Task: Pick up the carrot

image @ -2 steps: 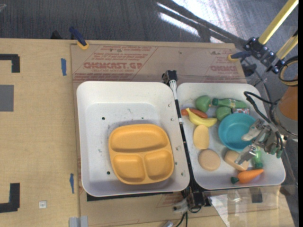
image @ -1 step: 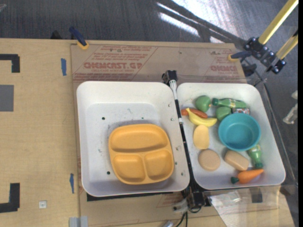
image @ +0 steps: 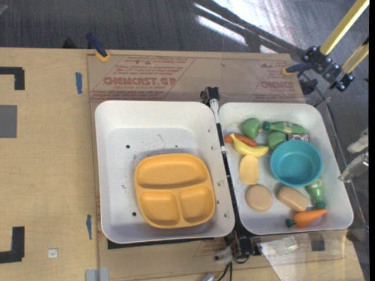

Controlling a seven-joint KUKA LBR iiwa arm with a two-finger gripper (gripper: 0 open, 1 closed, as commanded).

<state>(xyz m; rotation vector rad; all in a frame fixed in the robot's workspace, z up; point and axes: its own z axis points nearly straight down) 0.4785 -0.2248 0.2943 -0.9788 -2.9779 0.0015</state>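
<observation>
Lying in the right bin's [image: 337, 157] near corner, the carrot [image: 307, 217].

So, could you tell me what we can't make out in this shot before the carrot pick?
- Gripper: cut off by the camera view's right edge; finger state unreadable.
- Green bottle: partly hidden behind the teal bowl.
- Orange item under the banana: mostly covered, identity unclear.
- Carrot: fully visible by the right bin's front wall.
</observation>
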